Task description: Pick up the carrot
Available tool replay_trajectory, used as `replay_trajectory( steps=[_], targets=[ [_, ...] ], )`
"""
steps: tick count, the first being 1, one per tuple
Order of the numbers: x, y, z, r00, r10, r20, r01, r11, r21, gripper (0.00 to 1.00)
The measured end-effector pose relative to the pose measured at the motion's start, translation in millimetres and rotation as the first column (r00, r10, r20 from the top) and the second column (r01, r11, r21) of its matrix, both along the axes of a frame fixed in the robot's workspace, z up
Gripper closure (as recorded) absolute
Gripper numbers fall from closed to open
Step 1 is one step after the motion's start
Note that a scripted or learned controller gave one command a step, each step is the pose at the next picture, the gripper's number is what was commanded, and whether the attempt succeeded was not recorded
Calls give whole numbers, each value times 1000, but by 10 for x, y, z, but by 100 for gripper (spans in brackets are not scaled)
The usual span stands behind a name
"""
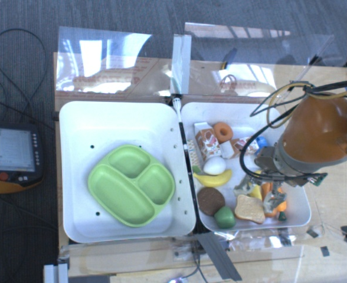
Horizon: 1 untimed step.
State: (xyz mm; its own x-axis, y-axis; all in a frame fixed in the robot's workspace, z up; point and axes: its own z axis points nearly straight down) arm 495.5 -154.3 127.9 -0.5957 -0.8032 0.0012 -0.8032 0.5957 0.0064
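Nothing lifted yet: your claw (272, 194) is hovering right over the carrot (267, 188); grip state, you cannot tell; pickup remaining.

1. I read both bins, the left bin (73, 158) and the right bin (300, 214), as smooth white plastic with a soft sheen.
2. The green divided plate (132, 184) looks like matt moulded plastic.
3. The clear panels (102, 61) behind the bins are glossy and throw back bright window glare.
4. The bench top (339, 175) appears as pale, matt wood.
5. The arm's orange band (315, 128) has a smooth satin finish; the cables (274, 108) looping over it look like black rubbery sheathing.
6. The carrot (268, 190) shows as dull orange, the egg (215, 167) as smooth white, the bread slice (250, 208) as rough.
7. The floor (20, 16) reads as dark ribbed carpet.
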Motion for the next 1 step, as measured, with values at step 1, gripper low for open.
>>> replay_trajectory(
  steps=[1],
  targets=[
    [136, 115, 1475, 960, 280, 10, -280, 960, -1, 100]
  ],
)
